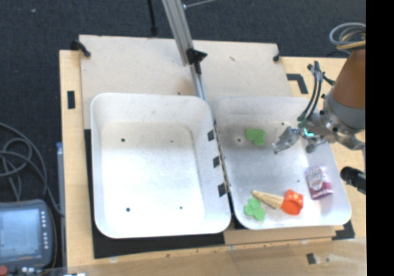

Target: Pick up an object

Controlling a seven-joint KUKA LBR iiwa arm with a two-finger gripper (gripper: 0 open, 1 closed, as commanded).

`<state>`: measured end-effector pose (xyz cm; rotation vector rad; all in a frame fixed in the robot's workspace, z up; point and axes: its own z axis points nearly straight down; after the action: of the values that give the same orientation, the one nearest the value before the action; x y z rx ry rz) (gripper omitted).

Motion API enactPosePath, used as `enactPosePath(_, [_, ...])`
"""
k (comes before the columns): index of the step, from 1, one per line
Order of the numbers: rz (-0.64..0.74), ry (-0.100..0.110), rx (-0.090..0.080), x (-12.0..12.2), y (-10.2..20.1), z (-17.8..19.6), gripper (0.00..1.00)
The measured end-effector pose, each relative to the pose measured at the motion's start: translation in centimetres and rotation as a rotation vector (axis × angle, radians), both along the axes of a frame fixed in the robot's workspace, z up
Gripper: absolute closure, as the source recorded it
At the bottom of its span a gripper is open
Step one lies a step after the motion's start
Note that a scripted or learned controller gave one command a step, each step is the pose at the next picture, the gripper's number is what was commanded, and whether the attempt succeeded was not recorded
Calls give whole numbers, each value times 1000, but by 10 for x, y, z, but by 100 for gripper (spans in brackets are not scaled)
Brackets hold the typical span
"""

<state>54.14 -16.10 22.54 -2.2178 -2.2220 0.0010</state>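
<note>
1. Two white bins sit side by side on the bench: the left bin point(154, 164) and the right bin point(277, 170).
2. The arm point(351, 87) reaches in from the right, its orange band above the wrist, over the right bin's far right part.
3. The gripper point(284, 140) hangs over the middle of the right bin, pointing left; whether its fingers are spread or pressed together cannot be told, and nothing shows between them.
4. A green piece point(255, 137) lies just left of the gripper tip, near it but apart from it.
5. A tan cone point(266, 198) lies near the bin's near edge, well apart from the gripper.
6. An orange block point(292, 202) touches the cone's right end.
7. A second green piece point(254, 209) lies just near-left of the cone, at the near rim.
8. A pink packet point(318, 182) lies at the right side of the bin, near-right of the gripper.
9. A metal pole point(178, 22) slants up from between the bins toward the far side.
10. A grey screen point(21, 235) and cables point(18, 151) sit on the floor at the left.
</note>
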Motion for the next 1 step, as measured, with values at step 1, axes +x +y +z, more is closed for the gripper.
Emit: enactPosePath(1, [-1, -5, -1, 1, 0, 2, 0])
